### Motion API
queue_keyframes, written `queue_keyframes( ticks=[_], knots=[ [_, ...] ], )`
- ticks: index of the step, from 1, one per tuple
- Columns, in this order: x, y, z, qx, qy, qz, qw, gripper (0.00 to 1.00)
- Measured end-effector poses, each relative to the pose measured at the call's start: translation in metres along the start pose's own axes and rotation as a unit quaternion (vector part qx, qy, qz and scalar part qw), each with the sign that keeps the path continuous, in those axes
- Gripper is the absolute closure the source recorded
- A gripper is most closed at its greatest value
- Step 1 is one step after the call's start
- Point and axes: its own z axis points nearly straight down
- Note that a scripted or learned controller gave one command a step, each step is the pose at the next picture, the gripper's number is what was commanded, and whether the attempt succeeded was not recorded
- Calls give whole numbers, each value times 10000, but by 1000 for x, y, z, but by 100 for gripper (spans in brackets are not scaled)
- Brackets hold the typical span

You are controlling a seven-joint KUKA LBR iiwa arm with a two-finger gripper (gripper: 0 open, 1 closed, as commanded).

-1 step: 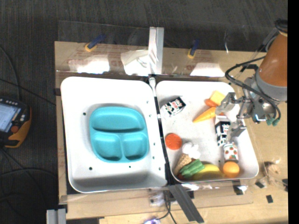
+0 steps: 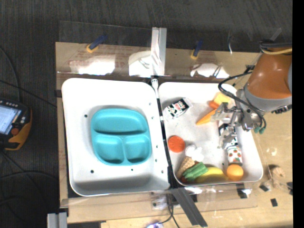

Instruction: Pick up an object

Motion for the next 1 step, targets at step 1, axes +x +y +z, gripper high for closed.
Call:
queue_keyframes(
  ticks=[1],
  knots=[
    [-47, 23, 62, -2, -52, 696, 9976, 0]
  ],
)
